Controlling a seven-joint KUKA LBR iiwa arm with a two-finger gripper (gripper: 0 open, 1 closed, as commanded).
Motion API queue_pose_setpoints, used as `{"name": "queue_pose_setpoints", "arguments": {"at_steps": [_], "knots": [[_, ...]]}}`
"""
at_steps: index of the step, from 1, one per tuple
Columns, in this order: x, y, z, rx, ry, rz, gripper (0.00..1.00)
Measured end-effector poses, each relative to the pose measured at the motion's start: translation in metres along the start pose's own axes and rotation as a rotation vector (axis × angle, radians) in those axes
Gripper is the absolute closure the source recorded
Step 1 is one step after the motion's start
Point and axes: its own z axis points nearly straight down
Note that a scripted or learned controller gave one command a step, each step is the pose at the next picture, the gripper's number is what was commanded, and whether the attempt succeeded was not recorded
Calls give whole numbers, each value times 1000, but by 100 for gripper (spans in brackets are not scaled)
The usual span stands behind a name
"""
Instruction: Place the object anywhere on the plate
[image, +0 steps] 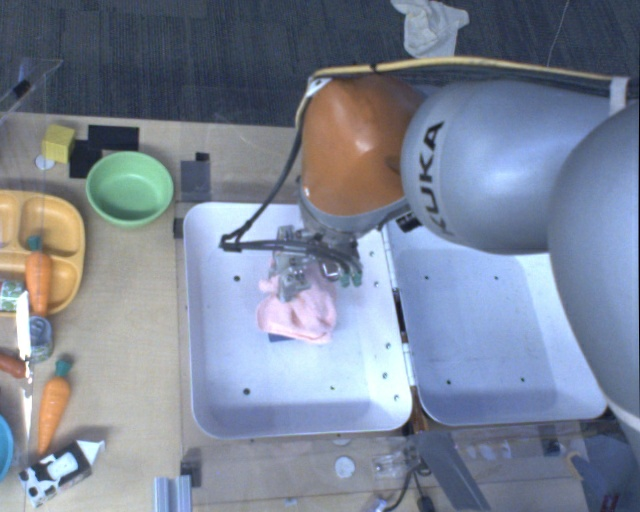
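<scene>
A soft pink object (300, 316) lies crumpled in the middle of the left white bin (230, 400), with a bit of dark blue showing under its lower left edge. My gripper (292, 284) reaches down from the orange-banded wrist (350, 150) and meets the pink object's upper edge; the object rests on the bin floor. A yellow divided plate (55, 225) lies on the bench at the far left, outside the bins, with a toy carrot (37, 280) on it.
A green bowl (128, 187) stands behind the left bin. More toys, including another carrot (52, 400) and a small cow-patterned carton (58, 468), lie along the bench's left edge. The right bin (500, 380) lies under the arm. A black cable (262, 215) hangs over the left bin.
</scene>
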Motion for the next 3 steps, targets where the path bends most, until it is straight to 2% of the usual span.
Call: {"name": "queue_pose_setpoints", "arguments": {"at_steps": [1, 2, 3], "knots": [[14, 55, 27, 0, 4, -247, 100], [43, -48, -36, 1, -6, -411, 100], [19, 6, -49, -1, -5, -481, 100]]}}
